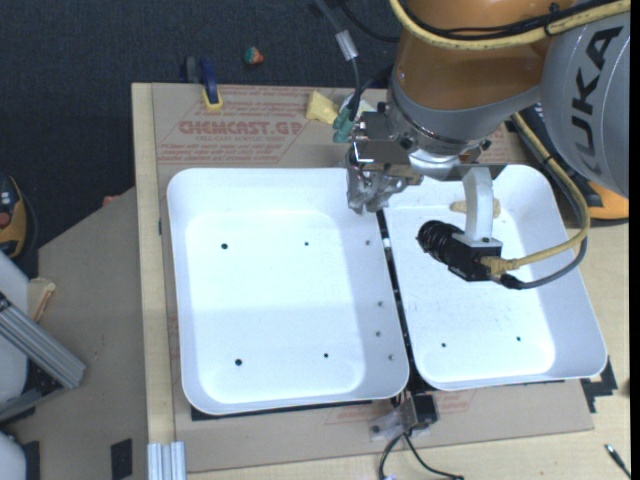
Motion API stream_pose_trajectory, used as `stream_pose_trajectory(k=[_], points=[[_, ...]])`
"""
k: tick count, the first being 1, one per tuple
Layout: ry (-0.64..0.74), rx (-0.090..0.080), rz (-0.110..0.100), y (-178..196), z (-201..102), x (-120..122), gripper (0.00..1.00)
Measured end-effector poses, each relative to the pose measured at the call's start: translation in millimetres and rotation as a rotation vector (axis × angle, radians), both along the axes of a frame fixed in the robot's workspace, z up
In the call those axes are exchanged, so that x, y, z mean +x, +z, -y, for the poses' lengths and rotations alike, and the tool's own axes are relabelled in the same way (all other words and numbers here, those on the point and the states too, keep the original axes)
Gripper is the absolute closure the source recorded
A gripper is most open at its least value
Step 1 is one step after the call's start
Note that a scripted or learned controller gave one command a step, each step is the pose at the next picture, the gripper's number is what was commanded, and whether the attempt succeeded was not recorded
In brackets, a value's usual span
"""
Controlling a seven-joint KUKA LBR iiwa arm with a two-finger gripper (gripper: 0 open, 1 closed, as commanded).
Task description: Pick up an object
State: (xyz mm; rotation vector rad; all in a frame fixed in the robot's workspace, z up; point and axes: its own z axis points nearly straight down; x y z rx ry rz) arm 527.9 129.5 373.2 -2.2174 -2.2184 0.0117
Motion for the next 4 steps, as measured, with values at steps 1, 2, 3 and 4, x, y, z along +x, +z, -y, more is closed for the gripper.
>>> stream_pose_trajectory(k=[1, 2, 3, 4], points=[[-0.005, 0.001, 0.005, 31, 56, -51, 1.0], [-0.017, -0.003, 0.017, 70, 201, -49, 1.0], [0.005, 0.002, 0.024, 168, 150, -34, 1.0], [0.001, 0.002, -0.003, 27, 129, 4, 1.0]])
